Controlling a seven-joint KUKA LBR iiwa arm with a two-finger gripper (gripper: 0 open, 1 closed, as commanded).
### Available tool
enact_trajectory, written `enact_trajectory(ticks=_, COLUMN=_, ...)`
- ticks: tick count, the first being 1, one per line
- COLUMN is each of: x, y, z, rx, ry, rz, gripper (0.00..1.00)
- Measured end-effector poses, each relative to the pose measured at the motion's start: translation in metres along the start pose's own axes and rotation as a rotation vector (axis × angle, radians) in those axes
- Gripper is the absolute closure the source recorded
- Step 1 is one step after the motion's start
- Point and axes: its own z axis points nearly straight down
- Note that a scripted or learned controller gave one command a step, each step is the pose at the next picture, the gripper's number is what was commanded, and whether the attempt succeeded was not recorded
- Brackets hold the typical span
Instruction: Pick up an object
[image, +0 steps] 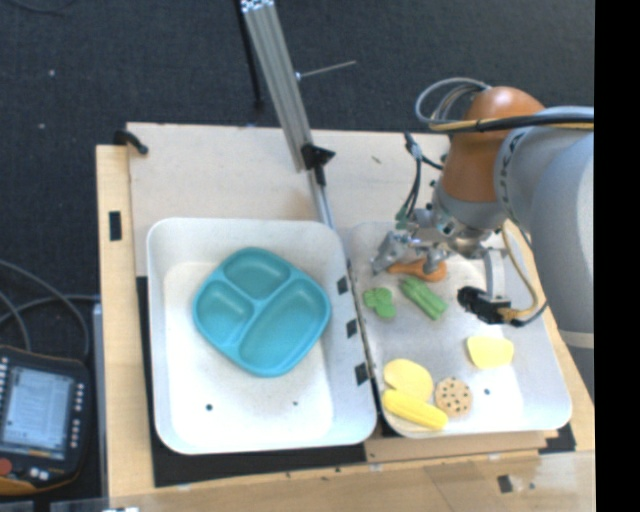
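My gripper (409, 258) is low in the far part of the right bin (540, 385), open, with its fingers standing on either side of a small orange object (408, 267). The orange object lies on the bin floor, partly hidden by the gripper. Just in front of it lie a long green piece (424, 298) and a small green piece (379, 301). Nearer the front are a yellow wedge (490, 351), a round yellow piece (408, 376), a yellow banana-like piece (415, 409) and a spotted cookie (453, 397).
The left bin (180, 400) holds a blue divided plate (262, 310). A metal post (285, 90) rises behind the bins. A black part with cable (485, 302) hangs by the arm's right side. A screen (35, 410) sits left of the bench.
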Motion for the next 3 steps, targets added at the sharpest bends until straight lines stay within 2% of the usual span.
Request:
enact_trajectory(ticks=1, x=-0.002, y=-0.001, z=0.04, rx=-0.002, ry=0.0, rz=0.001, gripper=0.0)
enact_trajectory(ticks=2, x=-0.002, y=0.001, z=0.026, rx=-0.008, ry=0.002, rz=0.005, gripper=1.0)
enact_trajectory(ticks=3, x=0.003, y=-0.006, z=-0.029, rx=-0.012, ry=0.003, rz=0.003, gripper=1.0)
